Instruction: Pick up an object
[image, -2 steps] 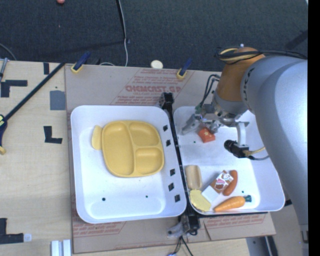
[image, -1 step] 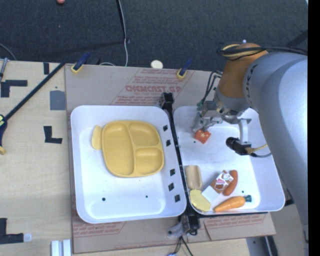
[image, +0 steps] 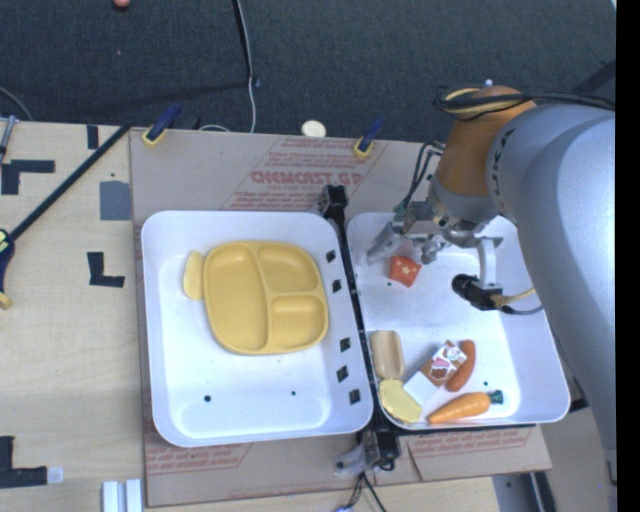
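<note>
orange carrot (image: 461, 406) hugs the right bin's (image: 520, 330) near rim; jaws state unclear above red block (image: 404, 270).

Arm (image: 560, 190): grey body cut off by the right edge, its base out of frame. Gripper (image: 405, 245): fingers seen from above and blurred, spread not readable; contact with the small red object (image: 404, 270) just below them could not be judged. Right bin (image: 520, 330): upper right corner and part of the far rim hidden under the arm. Small packet (image: 445, 362): printed face too small to read. Carrot (image: 462, 406): green end too small to make out. Bench (image: 60, 300): cut off at the left and bottom edges.
</note>
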